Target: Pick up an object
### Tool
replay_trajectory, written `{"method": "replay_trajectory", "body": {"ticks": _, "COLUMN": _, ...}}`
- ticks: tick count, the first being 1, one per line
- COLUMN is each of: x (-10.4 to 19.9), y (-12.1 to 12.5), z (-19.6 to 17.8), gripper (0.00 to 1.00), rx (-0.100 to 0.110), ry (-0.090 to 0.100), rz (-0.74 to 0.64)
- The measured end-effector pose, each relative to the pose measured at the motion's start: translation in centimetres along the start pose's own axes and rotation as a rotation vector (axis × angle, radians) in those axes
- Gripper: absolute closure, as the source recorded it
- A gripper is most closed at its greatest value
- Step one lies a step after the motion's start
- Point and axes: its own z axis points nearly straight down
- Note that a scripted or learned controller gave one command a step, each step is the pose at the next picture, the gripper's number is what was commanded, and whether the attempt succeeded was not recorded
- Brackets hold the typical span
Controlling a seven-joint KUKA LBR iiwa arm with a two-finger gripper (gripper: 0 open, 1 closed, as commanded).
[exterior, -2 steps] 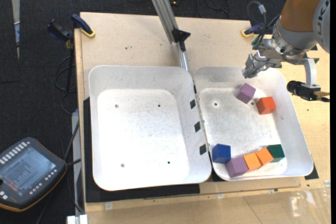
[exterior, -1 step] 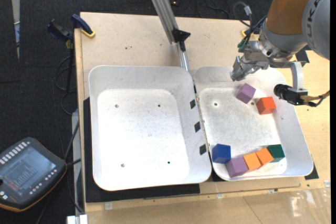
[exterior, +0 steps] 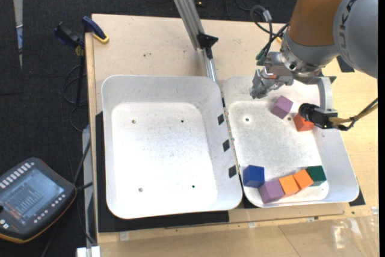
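We see two bins side by side on the counter (exterior: 150, 45): the left bin (exterior: 159, 144) and the right bin (exterior: 283, 144), their inner edges touching. In the right bin, a row of three blocks (exterior: 292, 183) lies along the near edge, touching one another, with a fourth block (exterior: 253, 175) just left of the row. Toward the far end of that bin a single block (exterior: 281, 107) lies alone, and another block (exterior: 302, 123) lies just right of it, near the right wall. The hand (exterior: 262, 86) is over the far left part of the right bin, just behind and left of the lone block. A clamp (exterior: 90, 30) lies at the counter's far left corner. A handheld pendant (exterior: 30, 198) lies on the floor, left of the counter.
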Motion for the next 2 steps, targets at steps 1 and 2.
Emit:
{"method": "replay_trajectory", "body": {"ticks": 1, "x": 5.4, "y": -2.1, "z": -0.7, "gripper": 1.00, "rx": 0.001, "ry": 0.000, "rz": -0.001}}
{"method": "replay_trajectory", "body": {"ticks": 2, "x": 10.8, "y": -5.3, "z": -0.1, "gripper": 1.00, "rx": 0.003, "ry": 0.000, "rz": 0.000}}
